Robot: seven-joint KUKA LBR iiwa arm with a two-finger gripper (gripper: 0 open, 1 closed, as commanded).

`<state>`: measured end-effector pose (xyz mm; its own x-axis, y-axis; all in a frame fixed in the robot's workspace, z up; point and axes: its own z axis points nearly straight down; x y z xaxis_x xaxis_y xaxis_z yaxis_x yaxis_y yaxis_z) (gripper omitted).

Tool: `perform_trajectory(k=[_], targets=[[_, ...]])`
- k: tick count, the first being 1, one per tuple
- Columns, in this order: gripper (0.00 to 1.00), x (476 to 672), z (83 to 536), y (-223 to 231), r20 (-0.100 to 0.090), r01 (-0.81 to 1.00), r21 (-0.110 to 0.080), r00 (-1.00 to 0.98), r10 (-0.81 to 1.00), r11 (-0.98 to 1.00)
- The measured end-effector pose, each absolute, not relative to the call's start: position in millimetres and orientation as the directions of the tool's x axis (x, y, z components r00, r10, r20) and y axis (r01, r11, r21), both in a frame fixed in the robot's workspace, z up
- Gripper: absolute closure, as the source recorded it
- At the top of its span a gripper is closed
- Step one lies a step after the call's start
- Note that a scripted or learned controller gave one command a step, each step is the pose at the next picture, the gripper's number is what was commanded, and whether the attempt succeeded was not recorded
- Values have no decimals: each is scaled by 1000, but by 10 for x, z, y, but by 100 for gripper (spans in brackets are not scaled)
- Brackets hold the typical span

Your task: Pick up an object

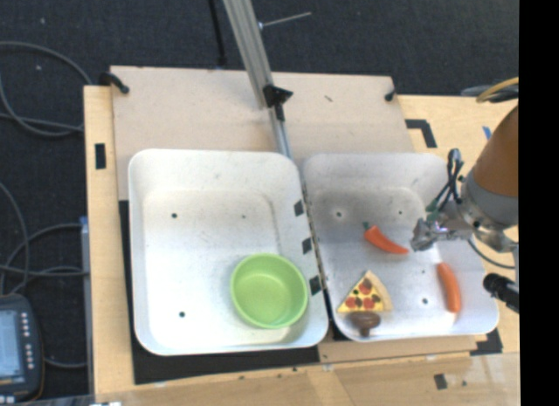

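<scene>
The right bin holds an orange carrot near its middle, a second orange carrot-like piece toward its right side, and a pizza slice toy at the front. My gripper hangs low over the right bin, just right of the middle carrot and above the other orange piece. Nothing shows between its fingers. A green bowl sits in the front right corner of the left bin.
An aluminium post slants up from the seam between the bins at the back. The arm's orange band and cables overhang the right bin's right rim. Cables lie on the dark floor at the left.
</scene>
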<state>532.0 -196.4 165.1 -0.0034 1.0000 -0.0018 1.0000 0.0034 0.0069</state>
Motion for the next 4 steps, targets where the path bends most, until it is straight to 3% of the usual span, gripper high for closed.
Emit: perform_trajectory(k=[2,3,4], targets=[[100,5355,2343,-1897,-1,1000,5,-5,1000,5],[100,5327,2383,-1285,2,1000,2,-9,1000,9],[100,5447,2436,-778,2,1000,2,-9,1000,9]])
